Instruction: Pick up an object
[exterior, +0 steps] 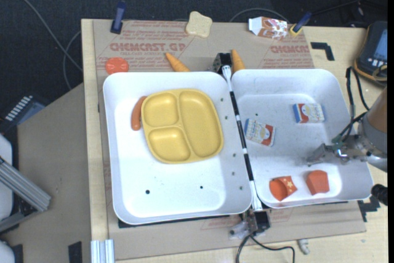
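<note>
The right bin [289, 86] holds several small items. A blue and white carton [258, 132] lies near its left wall and a second small carton [308, 113] lies farther back. A red wedge [282, 187] and an orange block [317, 182] rest near the front rim. My gripper [320, 155] reaches in from the right, low over the bin floor. It sits just above and behind the orange block, with nothing seen held in it.
The left bin [184, 194] bears a yellow divided plate [182, 124] with a red sausage [136, 114] beside it. On the bench behind the bins lie a bread slice [198, 23], two carrots [176, 62], a red disc [116, 64] and a carton [268, 26].
</note>
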Tool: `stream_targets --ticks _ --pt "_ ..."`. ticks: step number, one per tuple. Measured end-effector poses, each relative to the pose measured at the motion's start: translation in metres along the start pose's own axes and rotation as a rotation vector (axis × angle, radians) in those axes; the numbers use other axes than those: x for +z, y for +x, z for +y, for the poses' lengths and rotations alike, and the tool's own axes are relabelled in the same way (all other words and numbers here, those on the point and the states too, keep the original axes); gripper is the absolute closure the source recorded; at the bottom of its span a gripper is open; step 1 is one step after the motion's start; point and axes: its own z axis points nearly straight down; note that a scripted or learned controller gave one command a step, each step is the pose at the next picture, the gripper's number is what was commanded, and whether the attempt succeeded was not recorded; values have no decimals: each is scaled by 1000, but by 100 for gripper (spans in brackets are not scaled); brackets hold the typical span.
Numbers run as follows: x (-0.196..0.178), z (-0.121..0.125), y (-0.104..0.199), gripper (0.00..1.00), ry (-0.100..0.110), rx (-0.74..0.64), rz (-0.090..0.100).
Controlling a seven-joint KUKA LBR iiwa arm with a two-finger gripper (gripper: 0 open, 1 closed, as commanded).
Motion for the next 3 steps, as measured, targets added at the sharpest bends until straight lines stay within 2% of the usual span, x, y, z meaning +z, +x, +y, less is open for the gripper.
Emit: stream_targets --ticks 1,2,3 --pt "21 57 0 0 -1 -6 5" --pt "-61 1 -8 0 -3 -1 -2" --pt "-21 42 -4 0 -3 -3 -1"
